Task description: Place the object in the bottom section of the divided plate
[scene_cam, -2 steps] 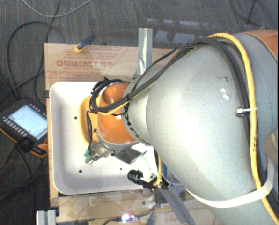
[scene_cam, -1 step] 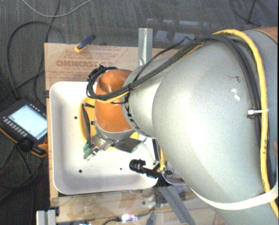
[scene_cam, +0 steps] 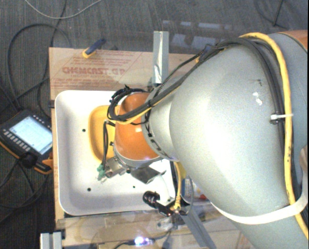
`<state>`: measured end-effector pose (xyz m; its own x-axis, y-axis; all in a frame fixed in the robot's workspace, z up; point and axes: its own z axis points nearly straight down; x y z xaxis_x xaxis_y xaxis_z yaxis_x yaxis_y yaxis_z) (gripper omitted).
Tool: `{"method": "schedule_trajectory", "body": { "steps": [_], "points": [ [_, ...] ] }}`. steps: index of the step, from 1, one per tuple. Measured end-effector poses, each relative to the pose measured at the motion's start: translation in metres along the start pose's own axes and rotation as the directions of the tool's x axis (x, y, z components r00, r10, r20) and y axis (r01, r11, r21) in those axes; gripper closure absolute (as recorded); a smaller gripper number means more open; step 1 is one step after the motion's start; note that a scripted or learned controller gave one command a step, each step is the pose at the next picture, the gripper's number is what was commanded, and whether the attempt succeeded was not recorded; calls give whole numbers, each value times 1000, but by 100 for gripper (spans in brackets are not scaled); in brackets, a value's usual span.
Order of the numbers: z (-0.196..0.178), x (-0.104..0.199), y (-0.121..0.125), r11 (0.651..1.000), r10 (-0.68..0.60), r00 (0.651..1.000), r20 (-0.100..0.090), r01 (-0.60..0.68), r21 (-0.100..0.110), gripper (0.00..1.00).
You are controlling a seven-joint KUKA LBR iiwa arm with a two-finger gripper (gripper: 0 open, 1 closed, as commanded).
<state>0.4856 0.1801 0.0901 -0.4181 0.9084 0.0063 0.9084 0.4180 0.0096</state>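
Lettering "CHEMCAST GP" [scene_cam: 95,70] ran across the worktop's board behind the pincer [scene_cam: 103,173]. Pincer's opening: cannot tell. Yellow divided plate [scene_cam: 98,131] lay just behind it in the white bin [scene_cam: 71,139].

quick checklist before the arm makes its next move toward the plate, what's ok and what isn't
1. Divided plate is in the left bin: ok. Its yellow rim shows there.
2. Bottom section of the plate is visible and free: cannot tell. The arm and its orange band cover most of the plate.
3. Object is in the end effector: cannot tell. Something small and green shows at its tip, but what it is isn't clear.
4. End effector is over the target section: cannot tell. It sits just below the visible yellow rim, over white bin floor.
5. Cables at the wrist are clear of the plate: cannot tell.
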Motion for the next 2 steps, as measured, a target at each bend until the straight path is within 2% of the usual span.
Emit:
{"method": "schedule_trajectory", "body": {
  "steps": [1, 2],
  "points": [
    [0, 28, 20, 831, -556, 831, 15, 556, 3, 100],
    [-1, -33, -12, 986, -165, 986, 4, 165, -6, 100]
  ]
}}
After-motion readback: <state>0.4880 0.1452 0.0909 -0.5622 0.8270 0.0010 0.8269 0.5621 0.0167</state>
